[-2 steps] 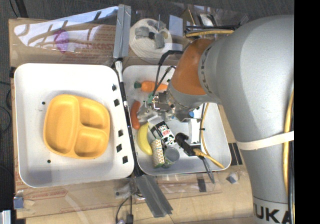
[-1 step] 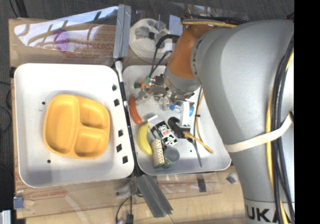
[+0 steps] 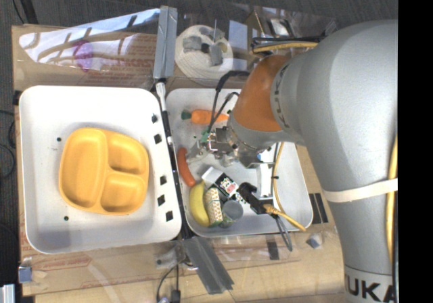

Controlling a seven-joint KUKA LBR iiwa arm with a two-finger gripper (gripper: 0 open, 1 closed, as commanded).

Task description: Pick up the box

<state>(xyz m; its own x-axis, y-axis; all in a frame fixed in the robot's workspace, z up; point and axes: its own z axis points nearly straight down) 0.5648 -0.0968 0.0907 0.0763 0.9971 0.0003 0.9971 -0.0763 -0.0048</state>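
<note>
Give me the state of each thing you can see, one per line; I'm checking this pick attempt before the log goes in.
tool: low in the right bin, among the items.
yellow tray: flat in the left bin, compartments up.
box: lying in the right bin, below the tool.
banana: lying by the right bin's near-left wall.
carrot: lying at the right bin's far side.
right bin: holds several items.
</note>
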